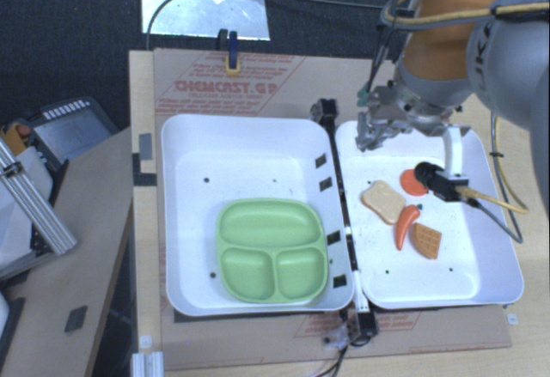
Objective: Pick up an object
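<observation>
- The worktop [142,92] is covered by a brown cardboard sheet [258,82] with red print, and two white bins sit side by side on it.
- The left bin [185,195] has a green divided tray [271,248] in it.
- The right bin [503,276] holds the pickable stuff: a bread slice [383,200], a red pepper [406,228], a waffle piece [426,240] and a red disc [411,182], all bunched mid-bin.
- The hand [371,133] hangs over that bin's far left corner, apart from the food. Honestly can't tell if it's wide or narrow.
- Behind: dark carpet [69,23] and a shiny silver sheet [206,6].
</observation>
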`<state>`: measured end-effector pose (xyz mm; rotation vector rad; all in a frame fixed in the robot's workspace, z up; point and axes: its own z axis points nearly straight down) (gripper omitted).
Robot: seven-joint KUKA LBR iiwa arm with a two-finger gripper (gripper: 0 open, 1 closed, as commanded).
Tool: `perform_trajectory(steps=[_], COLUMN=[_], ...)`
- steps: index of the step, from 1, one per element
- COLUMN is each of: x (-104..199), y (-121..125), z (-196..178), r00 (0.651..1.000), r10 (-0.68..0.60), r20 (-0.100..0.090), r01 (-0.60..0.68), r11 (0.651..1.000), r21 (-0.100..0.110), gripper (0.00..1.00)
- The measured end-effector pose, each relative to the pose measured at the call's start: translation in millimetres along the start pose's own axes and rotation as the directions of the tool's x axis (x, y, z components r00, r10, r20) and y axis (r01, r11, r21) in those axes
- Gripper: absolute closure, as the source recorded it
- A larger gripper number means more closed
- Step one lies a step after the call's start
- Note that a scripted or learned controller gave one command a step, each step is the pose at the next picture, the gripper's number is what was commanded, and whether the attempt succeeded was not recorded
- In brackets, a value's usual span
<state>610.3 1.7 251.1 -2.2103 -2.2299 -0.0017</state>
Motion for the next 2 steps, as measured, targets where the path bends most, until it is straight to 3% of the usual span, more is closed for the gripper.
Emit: perform_trajectory(steps=[1, 2], x=[50.0, 104.7], y=[-12.8, -8.9], z=[4.4, 29.0], r00=[1.0, 1.0], r10=[0.0, -0.001], r20=[0.001, 0.0], r01=[0.0, 0.001], r11=[1.0, 1.0], r21=[0.0, 0.001], gripper=[1.0, 1.0])
